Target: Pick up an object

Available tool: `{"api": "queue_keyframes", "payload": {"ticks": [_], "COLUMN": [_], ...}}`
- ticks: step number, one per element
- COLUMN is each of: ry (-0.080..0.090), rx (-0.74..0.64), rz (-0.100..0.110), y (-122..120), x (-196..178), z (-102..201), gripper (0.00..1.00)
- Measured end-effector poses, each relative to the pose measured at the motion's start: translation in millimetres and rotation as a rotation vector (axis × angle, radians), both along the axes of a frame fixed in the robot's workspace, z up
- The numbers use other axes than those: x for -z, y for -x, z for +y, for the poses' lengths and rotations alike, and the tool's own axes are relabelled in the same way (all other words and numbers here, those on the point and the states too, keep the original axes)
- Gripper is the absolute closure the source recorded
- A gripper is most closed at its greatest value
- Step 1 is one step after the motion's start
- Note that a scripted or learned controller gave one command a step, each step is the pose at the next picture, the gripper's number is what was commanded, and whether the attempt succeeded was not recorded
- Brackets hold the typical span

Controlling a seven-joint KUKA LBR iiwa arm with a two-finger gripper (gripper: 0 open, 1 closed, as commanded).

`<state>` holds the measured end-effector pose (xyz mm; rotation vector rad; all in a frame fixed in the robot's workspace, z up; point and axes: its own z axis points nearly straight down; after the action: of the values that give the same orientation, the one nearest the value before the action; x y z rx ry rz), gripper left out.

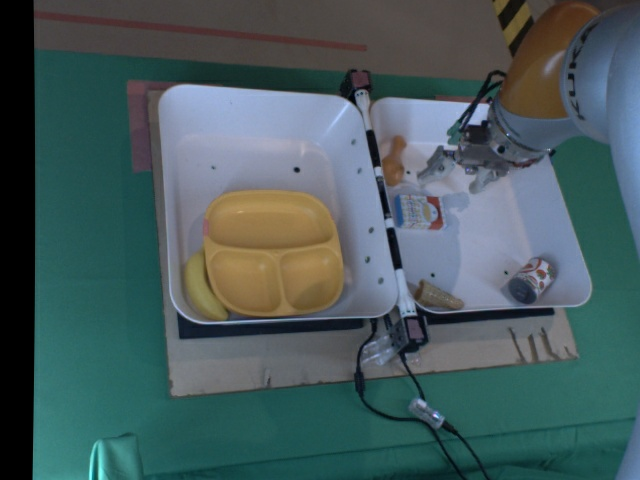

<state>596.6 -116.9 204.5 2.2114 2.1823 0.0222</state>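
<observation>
- Overhead, the gripper (461, 169) hangs above the far part of the right bin (560, 248), its two fingers spread apart with nothing between them.
- Just near-left of it lies a white pouch (420, 211) with a red and blue label; the print is too small to read.
- An orange toy figure (395, 159) rests to the left, against the bin's left wall.
- A small can (529, 279) with a red-patterned label lies on its side in the near right corner, well apart from the gripper.
- A brown cone-shaped piece (438, 295) lies along the near wall.
- Left bin (250, 118): a yellow divided tray (272, 252), with a banana (201, 288) touching its left edge.
- Grey lettering runs along the arm (590, 58), cut off by the frame.
</observation>
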Motion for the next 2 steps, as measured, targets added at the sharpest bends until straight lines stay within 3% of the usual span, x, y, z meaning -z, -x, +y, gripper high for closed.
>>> {"api": "queue_keyframes", "payload": {"ticks": [1,2], "ry": [0.003,0.003], "rx": [0.006,0.006], "rz": [-0.013,-0.013], "y": [-2.5,-2.4], "x": [-15.6,-15.5], "z": [-2.2,-2.1], "gripper": [1.00,0.00]}}
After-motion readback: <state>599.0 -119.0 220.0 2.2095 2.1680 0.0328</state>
